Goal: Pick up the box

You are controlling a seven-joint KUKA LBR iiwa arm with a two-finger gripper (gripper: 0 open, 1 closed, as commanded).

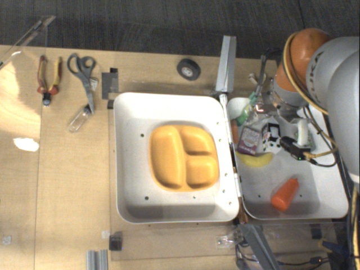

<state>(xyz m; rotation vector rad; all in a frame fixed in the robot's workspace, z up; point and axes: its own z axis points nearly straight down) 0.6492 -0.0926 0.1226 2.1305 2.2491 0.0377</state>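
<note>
The gripper (263, 116) hangs over the right bin's (323, 207) far left corner; whether it grips cannot be told. The purple box (248, 140) lies just beside it, above a banana (256, 160).

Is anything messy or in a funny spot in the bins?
Nothing looks spilled or broken. The right bin is crowded at its far end: a purple box leans among other items by a yellow banana, under the gripper. An orange carrot-like piece lies apart.
</note>
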